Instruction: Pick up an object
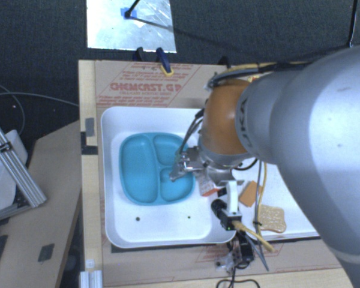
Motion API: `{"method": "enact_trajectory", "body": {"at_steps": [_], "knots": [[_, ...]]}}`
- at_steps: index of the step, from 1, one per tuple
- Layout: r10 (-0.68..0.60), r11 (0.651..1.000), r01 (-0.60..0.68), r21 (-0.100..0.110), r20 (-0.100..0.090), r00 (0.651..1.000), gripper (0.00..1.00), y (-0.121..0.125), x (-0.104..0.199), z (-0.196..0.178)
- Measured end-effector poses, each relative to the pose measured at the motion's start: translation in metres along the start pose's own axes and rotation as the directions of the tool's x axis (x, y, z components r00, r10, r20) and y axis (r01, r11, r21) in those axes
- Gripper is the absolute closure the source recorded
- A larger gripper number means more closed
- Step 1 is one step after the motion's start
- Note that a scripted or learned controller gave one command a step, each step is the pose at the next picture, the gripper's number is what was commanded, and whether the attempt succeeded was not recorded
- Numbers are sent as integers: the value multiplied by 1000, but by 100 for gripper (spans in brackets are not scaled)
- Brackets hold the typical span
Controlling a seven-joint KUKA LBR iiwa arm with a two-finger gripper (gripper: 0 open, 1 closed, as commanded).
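A blue divided plate (147, 168) lies in the left white bin (162, 225). My gripper (179, 168) hangs over the plate's right edge, below the orange band of the arm. In the right bin (297, 219) lie an orange wedge (249, 194) and a tan toast-like slice (271, 219). A small red and white object (205, 189) peeks out just under the wrist, near the wall between the two bins. Nothing shows held in the gripper.
The grey arm (312, 137) covers most of the right bin. Brown printed cardboard (144, 86) lies behind the bins, with a shiny sheet (132, 17) beyond it. Metal rails (12, 173) stand at the left.
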State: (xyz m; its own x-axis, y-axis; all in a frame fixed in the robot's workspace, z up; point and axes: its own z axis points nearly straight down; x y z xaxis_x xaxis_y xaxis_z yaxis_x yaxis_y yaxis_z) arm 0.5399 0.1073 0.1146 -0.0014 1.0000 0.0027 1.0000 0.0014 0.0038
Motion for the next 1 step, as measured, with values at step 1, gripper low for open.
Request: {"method": "enact_trajectory", "body": {"at_steps": [1], "knots": [[-1,1000,1,-4,0,1000,0,-32,23,28]]}}
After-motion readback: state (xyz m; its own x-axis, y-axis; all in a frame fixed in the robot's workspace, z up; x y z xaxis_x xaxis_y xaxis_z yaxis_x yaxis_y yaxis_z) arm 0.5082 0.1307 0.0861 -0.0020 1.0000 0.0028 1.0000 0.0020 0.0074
